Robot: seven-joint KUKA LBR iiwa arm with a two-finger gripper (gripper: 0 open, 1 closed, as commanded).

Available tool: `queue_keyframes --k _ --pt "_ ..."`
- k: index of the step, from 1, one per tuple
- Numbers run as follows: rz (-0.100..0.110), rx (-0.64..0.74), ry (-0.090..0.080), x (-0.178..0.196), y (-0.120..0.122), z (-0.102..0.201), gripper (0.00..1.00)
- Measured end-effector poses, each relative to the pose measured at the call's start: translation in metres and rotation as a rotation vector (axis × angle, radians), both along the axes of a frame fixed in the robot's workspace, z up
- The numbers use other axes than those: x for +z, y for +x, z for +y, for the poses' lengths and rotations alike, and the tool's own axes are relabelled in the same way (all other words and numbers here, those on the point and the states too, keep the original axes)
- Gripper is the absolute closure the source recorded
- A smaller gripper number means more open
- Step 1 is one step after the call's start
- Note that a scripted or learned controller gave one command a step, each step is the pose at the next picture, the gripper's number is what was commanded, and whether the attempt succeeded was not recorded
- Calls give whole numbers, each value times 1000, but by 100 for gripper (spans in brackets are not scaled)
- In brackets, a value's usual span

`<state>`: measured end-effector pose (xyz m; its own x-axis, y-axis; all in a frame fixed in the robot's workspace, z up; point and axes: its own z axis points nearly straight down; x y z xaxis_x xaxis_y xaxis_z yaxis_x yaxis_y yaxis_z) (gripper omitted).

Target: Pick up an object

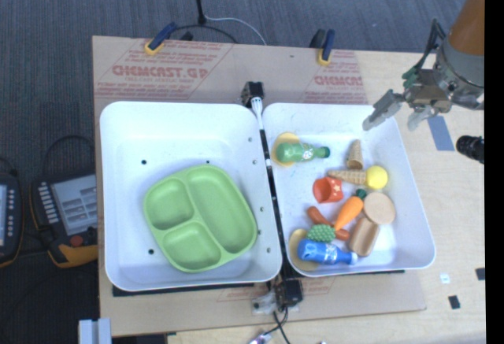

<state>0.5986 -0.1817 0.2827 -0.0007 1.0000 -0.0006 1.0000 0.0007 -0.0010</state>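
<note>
The left bin (126, 130) holds a green divided plate (199, 217). The right bin (409, 177) holds toy food: a green bottle (301, 152), a carrot (349, 210), a yellow ball (377, 176) and a blue bottle (327, 255). At upper right of the frame, the gripper (403, 116) hangs above that bin's edge, fingers spread, pinching nothing

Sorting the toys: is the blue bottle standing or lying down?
Lying down. The blue bottle rests on its side along the right bin's near edge.
</note>
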Motion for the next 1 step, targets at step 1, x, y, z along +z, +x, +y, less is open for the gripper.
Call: queue_keyframes --k 1 --pt "-2 248 0 -141 -24 15 0"
